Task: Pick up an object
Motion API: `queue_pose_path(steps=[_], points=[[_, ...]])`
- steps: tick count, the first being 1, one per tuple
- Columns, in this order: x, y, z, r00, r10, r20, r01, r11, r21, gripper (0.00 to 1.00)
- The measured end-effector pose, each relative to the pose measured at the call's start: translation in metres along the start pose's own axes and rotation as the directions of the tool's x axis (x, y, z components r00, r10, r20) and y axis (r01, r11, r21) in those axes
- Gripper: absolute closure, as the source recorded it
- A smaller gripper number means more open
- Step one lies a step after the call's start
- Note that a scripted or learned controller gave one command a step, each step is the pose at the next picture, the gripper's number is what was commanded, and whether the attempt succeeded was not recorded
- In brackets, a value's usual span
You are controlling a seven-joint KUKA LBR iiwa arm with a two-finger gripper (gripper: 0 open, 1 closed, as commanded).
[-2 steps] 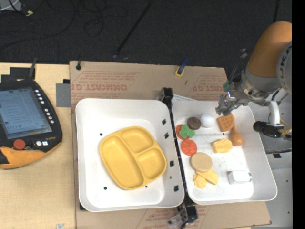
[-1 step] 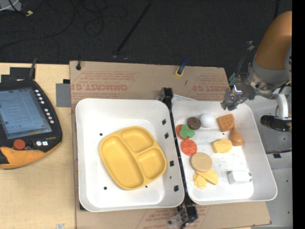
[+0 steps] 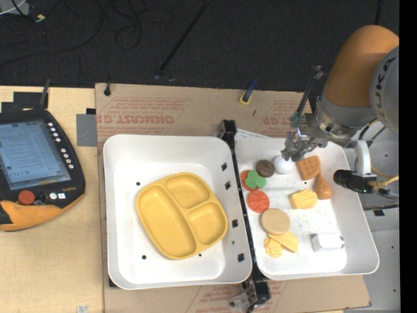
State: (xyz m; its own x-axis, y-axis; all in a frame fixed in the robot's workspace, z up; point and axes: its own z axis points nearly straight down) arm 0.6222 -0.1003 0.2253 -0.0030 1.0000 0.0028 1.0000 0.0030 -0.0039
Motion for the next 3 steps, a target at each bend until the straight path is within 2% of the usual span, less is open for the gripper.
queue_pose_path(steps=[1,2,3], points=[[0.045,-0.029,0.011,1.0,0.001,0.001,-0.001,1.0,0.002,1.0],[0.088,-0.063,0.001,1.0,0.001,0.0,-0.001,1.0,0.002,1.0],[0.13,-0.078,0.009,1.0,0.0,0.001,0.0,1.0,0.002,1.0]])
